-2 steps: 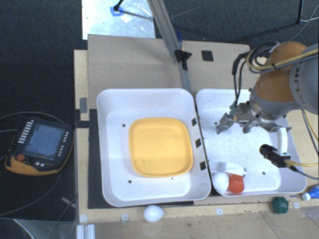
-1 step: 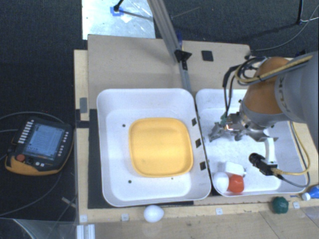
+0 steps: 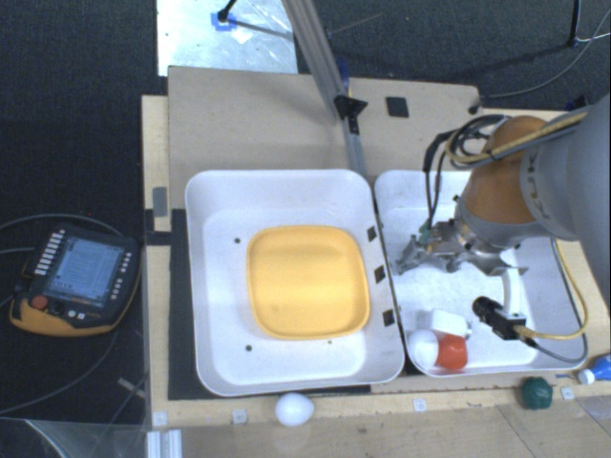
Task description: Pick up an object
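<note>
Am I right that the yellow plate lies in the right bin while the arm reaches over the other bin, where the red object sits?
Not quite: the camera view shows the yellow plate in the left bin. The arm reaches over the right bin, where the red object sits near the front wall.

A single fixed camera looks down at a slant from well above the bench (image 3: 286,103), taking in both white bins (image 3: 215,351) side by side plus surrounding dark floor (image 3: 67,84), with the arm (image 3: 535,175) entering from three o'clock.
</note>
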You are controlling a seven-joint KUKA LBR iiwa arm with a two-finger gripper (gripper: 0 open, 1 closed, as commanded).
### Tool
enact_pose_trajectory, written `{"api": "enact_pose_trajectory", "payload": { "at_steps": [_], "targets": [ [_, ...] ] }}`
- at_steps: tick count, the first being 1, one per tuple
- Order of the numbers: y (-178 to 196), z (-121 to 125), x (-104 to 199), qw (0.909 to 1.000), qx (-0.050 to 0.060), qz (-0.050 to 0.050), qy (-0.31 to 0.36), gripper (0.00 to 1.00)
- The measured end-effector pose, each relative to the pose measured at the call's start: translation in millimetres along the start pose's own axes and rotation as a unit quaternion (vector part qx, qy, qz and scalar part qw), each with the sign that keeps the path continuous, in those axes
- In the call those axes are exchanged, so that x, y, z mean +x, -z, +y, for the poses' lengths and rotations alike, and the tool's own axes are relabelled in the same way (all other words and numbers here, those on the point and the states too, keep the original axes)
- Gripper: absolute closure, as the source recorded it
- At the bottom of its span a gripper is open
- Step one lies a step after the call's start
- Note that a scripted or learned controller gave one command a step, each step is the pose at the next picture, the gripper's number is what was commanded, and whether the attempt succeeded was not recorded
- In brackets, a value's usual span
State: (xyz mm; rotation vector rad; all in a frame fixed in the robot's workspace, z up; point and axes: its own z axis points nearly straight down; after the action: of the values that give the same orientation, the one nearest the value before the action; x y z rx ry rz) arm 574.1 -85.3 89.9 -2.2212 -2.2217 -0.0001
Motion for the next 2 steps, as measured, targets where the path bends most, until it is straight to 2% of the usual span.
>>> {"api": "enact_pose_trajectory", "payload": {
  "at_steps": [1, 2],
  "targets": [
    [11, 1, 0, 1.0000, -0.001, 0.000, 0.000, 1.00],
    [66, 11, -2, 1.0000, -0.003, 0.000, 0.000, 1.00]
  ]
}}
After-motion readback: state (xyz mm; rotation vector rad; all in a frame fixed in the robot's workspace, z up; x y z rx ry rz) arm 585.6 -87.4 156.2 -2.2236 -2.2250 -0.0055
